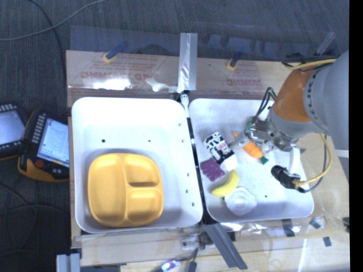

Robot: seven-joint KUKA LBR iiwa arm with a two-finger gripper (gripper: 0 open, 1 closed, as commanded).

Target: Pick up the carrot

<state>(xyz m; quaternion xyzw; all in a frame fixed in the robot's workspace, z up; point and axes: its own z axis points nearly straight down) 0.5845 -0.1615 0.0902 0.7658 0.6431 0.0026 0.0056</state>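
The claw [262, 137] is low inside the right bin [295, 205], and you cannot tell from this view if it is open or closed, because the wrist covers its tips. The carrot [253, 150] lies on the bin floor just below the claw, orange with a small green end toward the lower right. It looks touching or almost touching the claw, but you do not see it between anything, so you should not count it as grasped.

My judgement is that the approach is done and the grasp and the lift are left. Near the carrot are a black-and-white cow toy [215, 143], a purple piece [212, 169], a banana [226, 185] and a white cup [240, 201]. The left bin [130, 118] holds a yellow tray [125, 188].
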